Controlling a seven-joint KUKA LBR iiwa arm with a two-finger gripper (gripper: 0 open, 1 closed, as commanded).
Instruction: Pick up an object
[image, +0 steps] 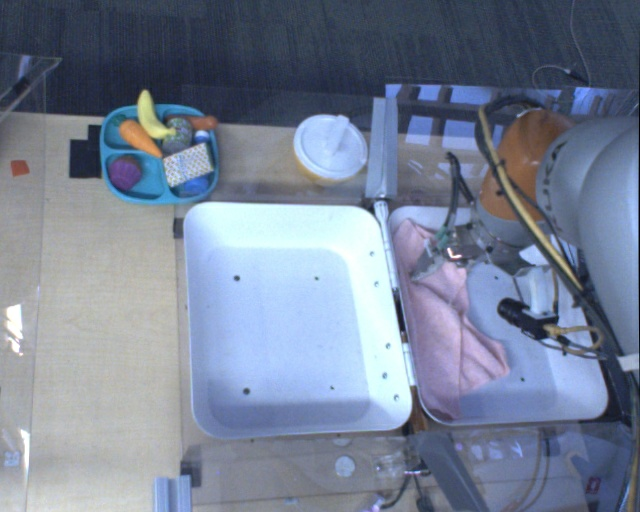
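Two shallow white bins are sitting side by side: the left bin (290, 320) and the right bin (570, 395). One pink cloth (445, 325) is lying in the right one. At the far left, one blue divided tray (158, 155) is carrying one banana (150, 115) and one carrot (138, 137). One lidded white cup (331, 147) is standing far centre.

Floor: dark grey carpet (250, 40) along the far edge.
Surface: pale wood surface (90, 330), left and near.
Light: bright glare patches (12, 330) at the left edge.
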